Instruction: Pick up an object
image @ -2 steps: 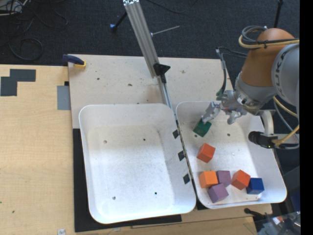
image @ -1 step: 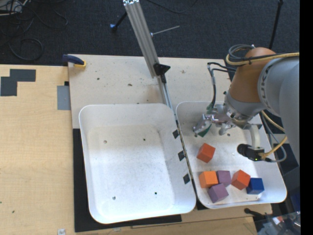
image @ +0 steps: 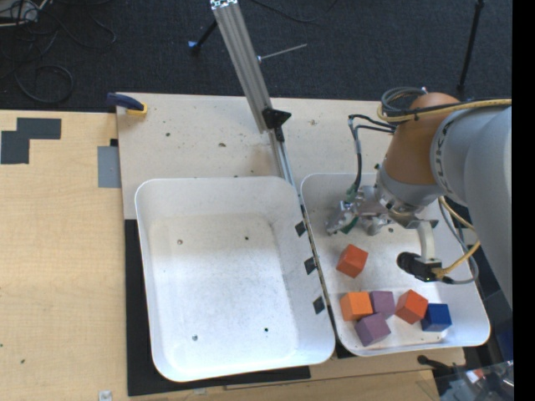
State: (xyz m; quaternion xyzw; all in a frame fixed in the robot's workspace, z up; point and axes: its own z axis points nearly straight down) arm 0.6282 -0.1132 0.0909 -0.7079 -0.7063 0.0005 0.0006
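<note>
Several small cubes lie in the right bin (image: 321, 184). A red-orange cube (image: 352, 260) sits alone near the bin's middle. Along the front lie an orange cube (image: 357, 305), two purple cubes (image: 382, 301) (image: 372, 328), another red-orange cube (image: 411, 305) and a blue cube (image: 436, 316). My gripper (image: 353, 216) hangs over the back part of the right bin, just behind the lone red-orange cube and apart from it. The grey arm with its orange band (image: 418, 144) reaches in from the right. Nothing is visibly held.
The left bin (image: 159, 192) is a wide shallow white tray beside the right one. A slanted metal rail (image: 247, 61) rises behind the bins. A blue and yellow clamp (image: 126, 103) sits at the bench's back left corner. Cables (image: 435, 266) loop off the wrist over the right bin.
</note>
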